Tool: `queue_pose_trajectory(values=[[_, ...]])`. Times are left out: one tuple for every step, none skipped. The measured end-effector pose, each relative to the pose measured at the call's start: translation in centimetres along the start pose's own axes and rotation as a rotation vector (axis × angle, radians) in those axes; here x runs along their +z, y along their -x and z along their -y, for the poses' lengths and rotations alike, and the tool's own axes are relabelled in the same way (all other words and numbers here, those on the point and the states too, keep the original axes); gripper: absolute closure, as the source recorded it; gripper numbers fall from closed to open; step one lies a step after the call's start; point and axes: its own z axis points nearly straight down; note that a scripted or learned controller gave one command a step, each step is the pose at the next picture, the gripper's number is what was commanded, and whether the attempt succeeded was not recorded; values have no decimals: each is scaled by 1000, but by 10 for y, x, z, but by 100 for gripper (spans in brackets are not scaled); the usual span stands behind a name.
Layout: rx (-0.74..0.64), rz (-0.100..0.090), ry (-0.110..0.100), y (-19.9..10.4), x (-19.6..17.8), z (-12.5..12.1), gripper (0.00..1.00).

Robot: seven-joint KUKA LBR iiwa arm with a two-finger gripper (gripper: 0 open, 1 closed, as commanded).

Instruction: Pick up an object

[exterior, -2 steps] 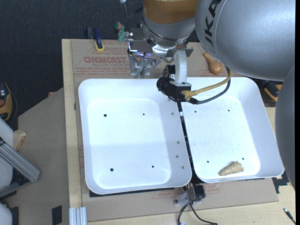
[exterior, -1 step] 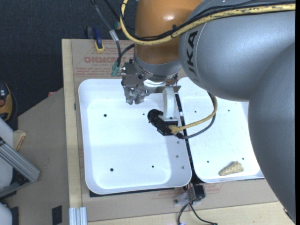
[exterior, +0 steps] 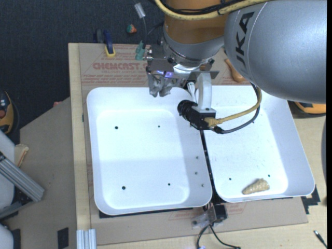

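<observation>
1. Nearest me, a cable and small connector (exterior: pixel 215 214) lie on the worktop (exterior: pixel 259 219) at the near edge, between the two bins; I cannot make out what they serve.
2. The only loose item I see is a pale, cone-shaped object (exterior: pixel 256 187), lying in the near corner of the right bin (exterior: pixel 290 139), close to its near wall. I judge it the pick target.
3. The left bin (exterior: pixel 140 154) shows only small dark dots on its floor.
4. The end effector (exterior: pixel 162 87) hangs over the far edge of the left bin, well apart from the object. I judge no grasp is under way.
5. I cannot tell how far it is open; the wrist and its fittings hide the tips, and I see nothing held.
6. The arm (exterior: pixel 280 35) covers the right bin's far corner, so anything there is hidden.
</observation>
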Motion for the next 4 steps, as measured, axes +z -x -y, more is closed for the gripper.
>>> queue_pose_trajectory(values=[[-3,4,-15,-16,70,24,100],[-4,-1,-3,-28,22,46,100],[-2,3,-12,-34,58,58,100],[-3,-1,-1,-35,-11,80,100]])
